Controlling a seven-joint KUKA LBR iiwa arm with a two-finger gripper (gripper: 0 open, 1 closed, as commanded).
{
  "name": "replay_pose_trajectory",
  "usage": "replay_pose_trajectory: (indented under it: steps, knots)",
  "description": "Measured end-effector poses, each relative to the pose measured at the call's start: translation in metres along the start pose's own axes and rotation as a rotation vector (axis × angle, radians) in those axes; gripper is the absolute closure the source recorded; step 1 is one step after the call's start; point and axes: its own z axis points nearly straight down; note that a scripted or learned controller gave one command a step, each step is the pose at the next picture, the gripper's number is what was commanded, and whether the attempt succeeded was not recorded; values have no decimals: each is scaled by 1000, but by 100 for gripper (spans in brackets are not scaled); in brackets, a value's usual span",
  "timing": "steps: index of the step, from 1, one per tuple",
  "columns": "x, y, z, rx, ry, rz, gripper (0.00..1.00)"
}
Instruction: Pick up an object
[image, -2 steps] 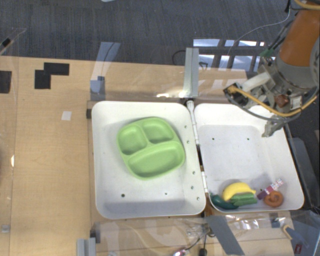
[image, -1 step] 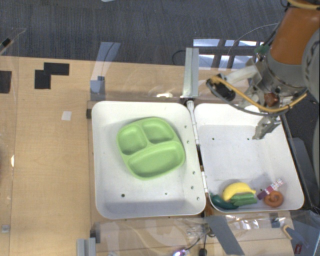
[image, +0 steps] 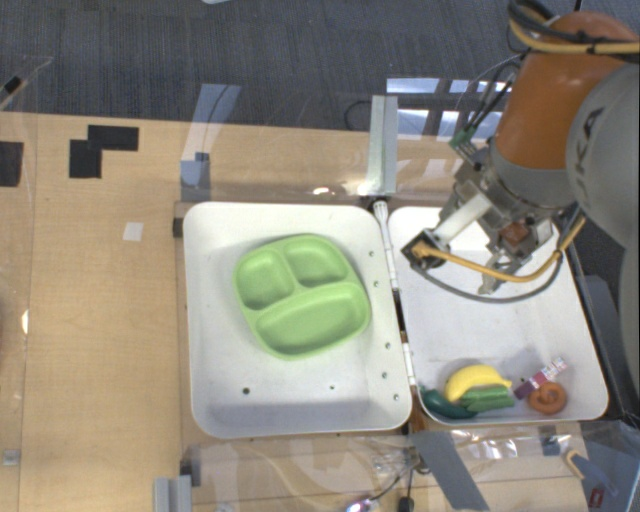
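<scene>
Over the back part of the right bin (image: 560, 300) hangs my gripper (image: 503, 258), below the grey wrist and the orange band. No object shows at it. The toy items lie grouped at that bin's front edge, well apart from the gripper: a yellow banana (image: 476, 379), a dark green vegetable (image: 470, 402) pressed against it, an orange-brown round piece (image: 547, 398), and a small purple and white item (image: 548, 373).
The left bin (image: 215, 390) bears a light green divided plate (image: 301, 293) at its middle. A yellow cable (image: 500, 275) loops under the wrist. A metal divider (image: 392, 290) separates the bins. Wooden bench surrounds both.
</scene>
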Motion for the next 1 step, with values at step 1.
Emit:
replay_pose_trajectory:
  steps: [1]
  knots:
    - [37, -17, 145, 1, 0, 385, 0]
